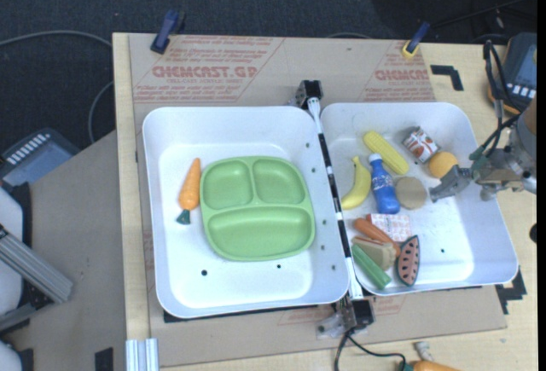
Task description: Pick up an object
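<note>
Watermelon slice [409, 259] sits at the right bin's [478, 263] near edge. Going down in size — green divided plate [256, 207], carrot [189, 188], blue bottle [383, 183]. My gripper [445, 187] hovers beside them — finger spread unclear.

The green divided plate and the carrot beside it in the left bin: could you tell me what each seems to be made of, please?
The green divided plate looks like moulded plastic with a matte to satin finish: one even colour, rounded compartment ridges. The carrot is probably a plastic toy: flat uniform orange, smooth surface, a stubby dark green top. The left bin seems to be thin white formed plastic, slightly glossy.
</note>
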Available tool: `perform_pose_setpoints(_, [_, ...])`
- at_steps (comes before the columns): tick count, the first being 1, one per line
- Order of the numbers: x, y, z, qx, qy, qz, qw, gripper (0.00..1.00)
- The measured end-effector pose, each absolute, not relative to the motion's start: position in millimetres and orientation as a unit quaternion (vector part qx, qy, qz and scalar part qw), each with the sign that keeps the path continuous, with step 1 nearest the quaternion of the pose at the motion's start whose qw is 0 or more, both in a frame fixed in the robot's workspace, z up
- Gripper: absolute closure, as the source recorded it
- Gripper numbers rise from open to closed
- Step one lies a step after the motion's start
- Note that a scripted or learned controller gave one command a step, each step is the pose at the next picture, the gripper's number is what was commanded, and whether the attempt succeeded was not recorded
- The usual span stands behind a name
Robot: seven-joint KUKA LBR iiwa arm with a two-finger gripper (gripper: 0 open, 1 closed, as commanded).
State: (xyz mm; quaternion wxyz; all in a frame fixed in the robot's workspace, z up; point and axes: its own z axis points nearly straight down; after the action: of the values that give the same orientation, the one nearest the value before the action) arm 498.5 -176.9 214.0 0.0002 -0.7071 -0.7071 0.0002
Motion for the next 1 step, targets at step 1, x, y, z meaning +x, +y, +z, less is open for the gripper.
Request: perform_pose_setpoints(1, [552.7,-126.9,113.5,-0.707,-0.707,0.0004,0.002,0.00])
